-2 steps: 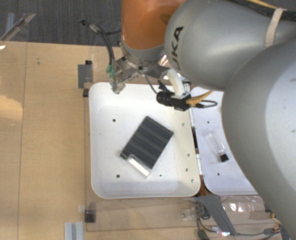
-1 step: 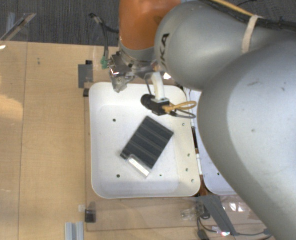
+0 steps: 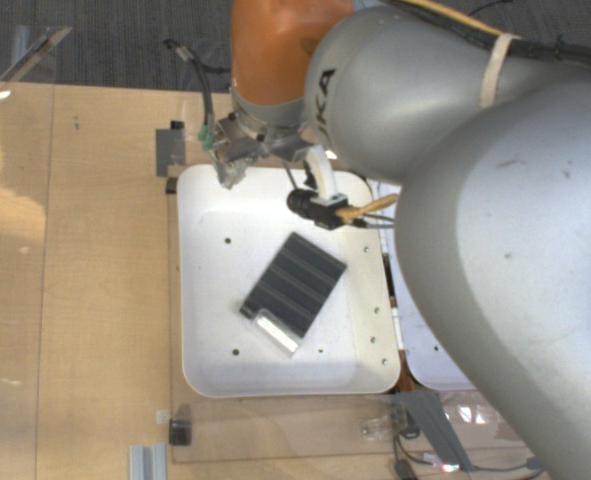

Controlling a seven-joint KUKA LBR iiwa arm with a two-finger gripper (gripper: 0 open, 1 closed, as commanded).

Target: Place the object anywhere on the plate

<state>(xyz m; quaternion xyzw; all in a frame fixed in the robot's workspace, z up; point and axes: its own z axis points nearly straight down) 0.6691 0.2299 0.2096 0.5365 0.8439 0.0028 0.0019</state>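
We judge the pick not yet made: the slab (image 3: 295, 286), dark and ribbed with a pale strip along one short end, lies flat near the middle of the left bin (image 3: 200, 368), set on a diagonal with the pale end toward the near side. The gripper (image 3: 230, 163) hangs over the far left corner of that bin, well apart from the slab and with nothing seen in it; how far open it is we cannot tell from this angle. To do this step well, we would first bring the gripper off the corner and over the slab's middle, away from the bin wall. We would then turn the wrist so the grip closes across the narrow width, square to the long sides, not along the diagonal. The slab looks thin and low, so we would expect to descend almost to the bin floor to catch its edges, and a shallow descent would likely close on air. A centred grip should keep it from tipping on the lift. We would lift straight up before any sideways move. The arm (image 3: 455, 168) covers most of the right bin (image 3: 425, 363), so we cannot say where the plate lies.
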